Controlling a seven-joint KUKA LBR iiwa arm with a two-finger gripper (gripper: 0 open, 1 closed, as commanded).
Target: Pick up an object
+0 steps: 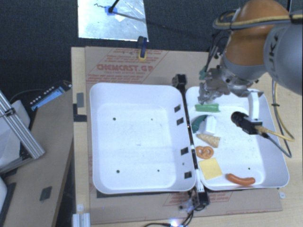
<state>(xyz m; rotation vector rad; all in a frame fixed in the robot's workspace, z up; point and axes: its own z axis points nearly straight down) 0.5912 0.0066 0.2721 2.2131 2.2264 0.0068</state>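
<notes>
Dark carpet surrounds the bench (78, 126), whose top is covered by a brown cardboard sheet (125, 65) with red lettering. On that sheet two shallow white bins sit side by side, touching along a row of black clips.

Taking the left bin (137, 138) as landmark: its floor shows a few small dark dots. Just beyond its right wall lies the right bin (265, 160), and all the loose things are in that bin, most of them lined up close to the shared wall. Nearest the far end lies a green bar (207, 108), flat on the floor. Below it are a dark green and white piece (204, 124), then a tan wedge (209, 139), then a small pretzel (204, 151), then a yellow square slice (210, 168). An orange sausage (240, 179) lies farther from the left bin, by the right bin's near rim.

The grey arm (279, 46), with its orange band (258, 13), reaches over the far end of the right bin. The tool (206, 97) hangs directly above the green bar, very close to it or touching it; whether its jaws are spread or closed cannot be made out, and nothing is seen held between them.

Beyond the left bin's far wall, a shiny grey sheet (112, 12) lies on the carpet.
</notes>
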